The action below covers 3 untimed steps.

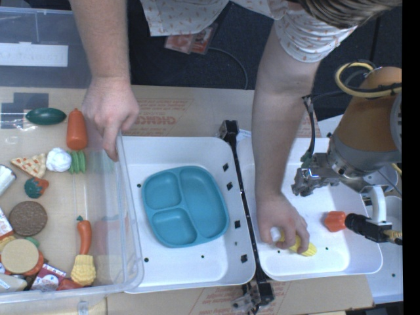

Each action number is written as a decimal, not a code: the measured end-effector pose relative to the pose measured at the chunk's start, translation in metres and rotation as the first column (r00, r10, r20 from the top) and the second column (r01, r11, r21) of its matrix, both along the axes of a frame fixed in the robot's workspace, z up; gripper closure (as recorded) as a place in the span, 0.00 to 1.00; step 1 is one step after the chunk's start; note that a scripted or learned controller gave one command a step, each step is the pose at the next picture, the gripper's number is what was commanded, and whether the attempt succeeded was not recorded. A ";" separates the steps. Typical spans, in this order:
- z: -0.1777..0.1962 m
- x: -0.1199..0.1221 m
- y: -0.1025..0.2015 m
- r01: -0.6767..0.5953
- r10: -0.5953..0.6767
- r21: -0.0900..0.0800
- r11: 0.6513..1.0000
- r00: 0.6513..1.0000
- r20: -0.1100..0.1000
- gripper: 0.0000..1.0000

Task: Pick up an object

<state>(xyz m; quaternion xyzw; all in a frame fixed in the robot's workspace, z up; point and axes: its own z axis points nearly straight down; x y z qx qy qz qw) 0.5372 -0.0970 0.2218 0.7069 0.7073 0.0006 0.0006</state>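
Arm (371, 120) bent over the right bin (328, 261), gripper (308, 181) finger state indiscernible; a person's hand (283, 225) pinches a yellow toy (304, 247); 1 orange toy (335, 221) nearby.

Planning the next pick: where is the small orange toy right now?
The orange toy lies in the right bin, near its right side, below the pincer and right of the person's hand.

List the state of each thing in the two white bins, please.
Blue divided plate: flat in the left bin.
Yellow toy: in the right bin, under a person's hand.
Orange toy: lying in the right bin, beside the gripper.
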 end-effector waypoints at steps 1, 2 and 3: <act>0.034 0.000 -0.001 0.000 0.000 0.000 1.000 1.000 -0.002 1.00; 0.037 0.002 0.047 0.000 0.000 0.000 1.000 1.000 -0.004 1.00; 0.034 0.004 0.090 -0.001 0.001 0.001 1.000 1.000 -0.006 1.00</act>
